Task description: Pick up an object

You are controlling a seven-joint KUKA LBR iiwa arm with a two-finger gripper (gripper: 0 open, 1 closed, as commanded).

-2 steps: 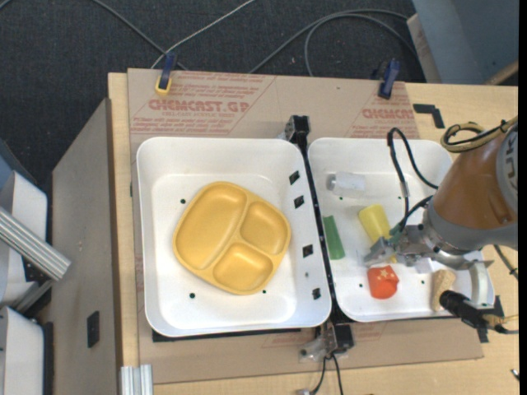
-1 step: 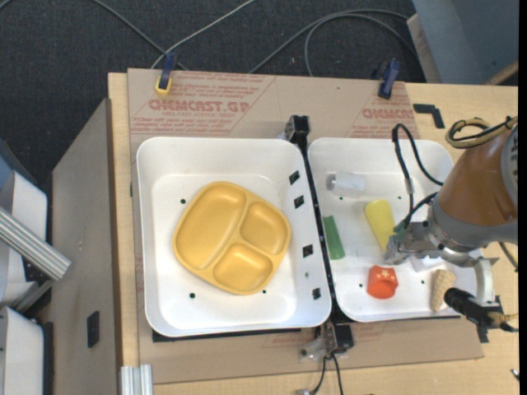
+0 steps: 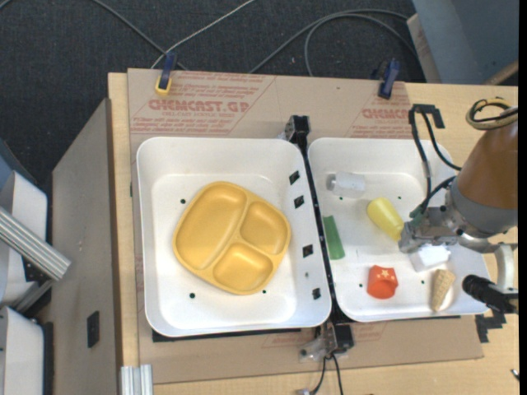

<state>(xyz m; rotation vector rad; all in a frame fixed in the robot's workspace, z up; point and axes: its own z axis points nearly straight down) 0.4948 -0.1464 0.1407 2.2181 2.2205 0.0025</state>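
Observation:
In the right bin lie a yellow rounded object, a green stick, a red-orange piece, a pale clear object, a tan cone-like piece and a white block. My gripper hangs low at the bin's right side, just right of the yellow object and right above the white block. Nothing visible sits between its fingers.
The left bin holds a yellow divided plate. A black divider runs between the two bins. Black cables hang by the arm at the right. Clamps pin the cardboard at the back.

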